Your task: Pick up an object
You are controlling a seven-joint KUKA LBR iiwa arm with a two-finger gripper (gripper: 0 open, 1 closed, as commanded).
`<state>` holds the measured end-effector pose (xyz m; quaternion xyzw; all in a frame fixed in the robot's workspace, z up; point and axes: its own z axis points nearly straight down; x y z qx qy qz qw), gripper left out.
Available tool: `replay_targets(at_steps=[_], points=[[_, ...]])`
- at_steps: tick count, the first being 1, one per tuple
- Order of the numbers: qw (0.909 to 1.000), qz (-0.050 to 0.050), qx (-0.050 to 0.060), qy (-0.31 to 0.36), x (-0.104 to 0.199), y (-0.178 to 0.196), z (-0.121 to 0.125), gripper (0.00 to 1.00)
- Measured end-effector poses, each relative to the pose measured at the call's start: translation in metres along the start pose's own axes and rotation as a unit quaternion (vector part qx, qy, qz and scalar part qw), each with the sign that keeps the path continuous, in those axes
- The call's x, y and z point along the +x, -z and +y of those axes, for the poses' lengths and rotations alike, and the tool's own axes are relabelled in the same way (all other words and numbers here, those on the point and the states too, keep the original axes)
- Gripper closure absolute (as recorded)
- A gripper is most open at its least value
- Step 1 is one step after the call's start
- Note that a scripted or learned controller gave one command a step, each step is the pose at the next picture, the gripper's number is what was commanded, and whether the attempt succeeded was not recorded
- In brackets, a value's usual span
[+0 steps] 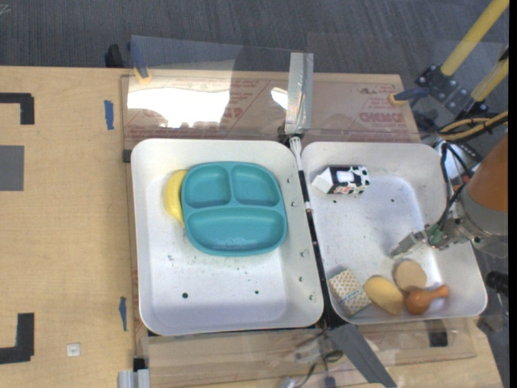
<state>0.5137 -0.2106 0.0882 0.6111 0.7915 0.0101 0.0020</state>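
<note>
Gripper low in the right bin, nothing between its fingers

Whether the fingers are spread or pressed together I cannot tell; just below the gripper lie a tan round object, a yellow object and an orange one

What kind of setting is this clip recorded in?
Most likely a robotics lab grasping bench, not a home: two white bins, the left bin and the right bin, sit on a plywood bench, with a toy teal divided plate and play food.
</note>
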Motion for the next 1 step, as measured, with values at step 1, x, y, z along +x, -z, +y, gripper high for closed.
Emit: replay_targets(at_steps=[1], points=[[0.9578, 0.001, 0.011, 0.287, -0.0077, 0.0120, -0.0185, 0.00]])
